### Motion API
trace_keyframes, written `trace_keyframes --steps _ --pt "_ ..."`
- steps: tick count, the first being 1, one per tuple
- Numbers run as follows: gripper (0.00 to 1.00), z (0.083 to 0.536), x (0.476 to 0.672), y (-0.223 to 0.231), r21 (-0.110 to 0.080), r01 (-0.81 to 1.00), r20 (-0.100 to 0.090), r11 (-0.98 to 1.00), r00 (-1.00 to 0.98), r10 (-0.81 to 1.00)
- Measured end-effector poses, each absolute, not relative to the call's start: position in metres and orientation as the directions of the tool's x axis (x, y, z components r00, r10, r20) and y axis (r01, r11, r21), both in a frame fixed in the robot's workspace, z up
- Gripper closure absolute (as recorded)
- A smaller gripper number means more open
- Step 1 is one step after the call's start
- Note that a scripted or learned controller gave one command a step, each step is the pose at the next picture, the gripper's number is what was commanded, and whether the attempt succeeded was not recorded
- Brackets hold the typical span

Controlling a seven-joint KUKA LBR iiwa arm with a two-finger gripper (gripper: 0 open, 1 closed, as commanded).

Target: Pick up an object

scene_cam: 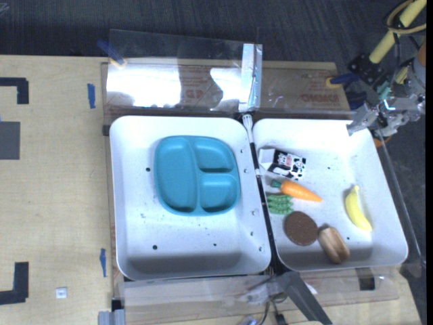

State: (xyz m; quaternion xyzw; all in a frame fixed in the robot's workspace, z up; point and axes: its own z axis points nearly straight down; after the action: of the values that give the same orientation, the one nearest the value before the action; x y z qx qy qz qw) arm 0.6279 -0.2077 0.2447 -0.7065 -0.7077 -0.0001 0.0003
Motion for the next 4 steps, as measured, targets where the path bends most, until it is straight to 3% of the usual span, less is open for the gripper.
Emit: trace_keyframes --steps 1,2,3,4 --pt "0.00 0.165 0.566 -0.186 -0.004 0.994 0.000 -0.111 0.111 0.994" --pt "0.00 0.097 0.559 -0.202 0.007 0.998 0.003 -0.066 0.066 0.998" --pt "0.00 0.131 0.604 -0.189 0.005 1.000 -0.001 -0.028 0.028 1.000" --pt "0.00 0.089 0.565 -0.203 0.007 0.996 0.011 -0.093 0.093 0.996"
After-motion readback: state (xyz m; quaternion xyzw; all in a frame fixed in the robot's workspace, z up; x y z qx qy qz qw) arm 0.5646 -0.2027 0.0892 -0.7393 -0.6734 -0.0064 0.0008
